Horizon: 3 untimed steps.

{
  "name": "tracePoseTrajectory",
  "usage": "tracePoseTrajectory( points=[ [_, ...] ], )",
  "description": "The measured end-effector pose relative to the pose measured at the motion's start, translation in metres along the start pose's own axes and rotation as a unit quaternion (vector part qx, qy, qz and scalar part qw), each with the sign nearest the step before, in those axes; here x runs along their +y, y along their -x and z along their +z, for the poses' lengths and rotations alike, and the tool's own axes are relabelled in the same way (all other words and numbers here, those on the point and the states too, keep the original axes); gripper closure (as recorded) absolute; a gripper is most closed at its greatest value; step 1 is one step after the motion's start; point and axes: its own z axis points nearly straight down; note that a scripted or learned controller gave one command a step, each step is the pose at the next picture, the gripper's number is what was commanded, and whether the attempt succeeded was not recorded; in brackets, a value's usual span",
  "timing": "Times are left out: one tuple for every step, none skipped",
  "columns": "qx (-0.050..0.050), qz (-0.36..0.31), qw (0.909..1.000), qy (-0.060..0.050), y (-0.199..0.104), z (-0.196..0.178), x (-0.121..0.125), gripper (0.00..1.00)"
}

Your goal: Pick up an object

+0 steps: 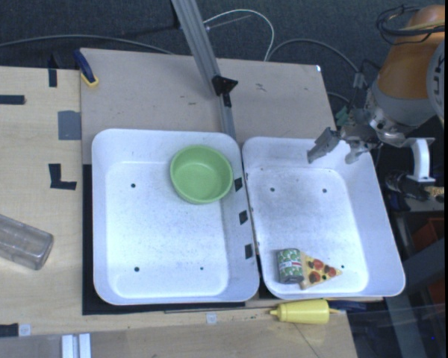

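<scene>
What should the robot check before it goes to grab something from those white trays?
1. Something to pick: small can and pizza-slice toy lie in the right bin: ok.
2. They touch, crowding a grasp: not ok.
3. Gripper holds nothing, fingers spread: ok.
4. Gripper above the target: not ok; it hangs over the bin's far edge.
5. Green bowl in the left bin, out of the way: ok.

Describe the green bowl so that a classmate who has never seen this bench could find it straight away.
Start at the two white bins side by side and take the left bin. The green bowl sits upright near its far right corner, close to the wall shared with the right bin. It is round, plain and pale green, unlike the small can and pizza slice toy lying in the other bin.
</scene>
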Motion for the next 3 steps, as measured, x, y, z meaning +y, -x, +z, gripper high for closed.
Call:
tracePoseTrajectory(
  points=[
    [0.0,0.0,1.0,0.0,0.0,0.0,0.0,0.0],
    [0.0,0.0,1.0,-0.004,-0.004,0.064,0.001,0.0],
    [-0.001,0.001,1.0,-0.003,0.004,0.114,0.001,0.0]
  ],
)
